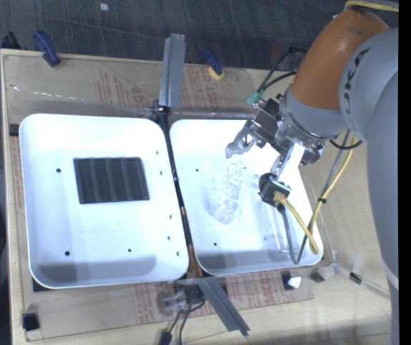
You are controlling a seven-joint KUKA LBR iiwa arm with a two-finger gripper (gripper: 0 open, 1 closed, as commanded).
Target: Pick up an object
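The gripper (254,165) hangs over the right bin (191,221), one of two white bins on the counter (19,70), and its two fingers are spread apart with nothing between them. Just below and to the left of the gripper lies one clear plastic bottle (228,192), not touched. Farther left, the left bin (40,192) holds one dark ribbed grey rectangular pad (111,180).

The left bin (47,192) is obstructed only by a dark ribbed block (111,180) — floor around it lies open; the right bin (198,214) is crowded by a clear plastic object (228,192) and the arm (335,70).
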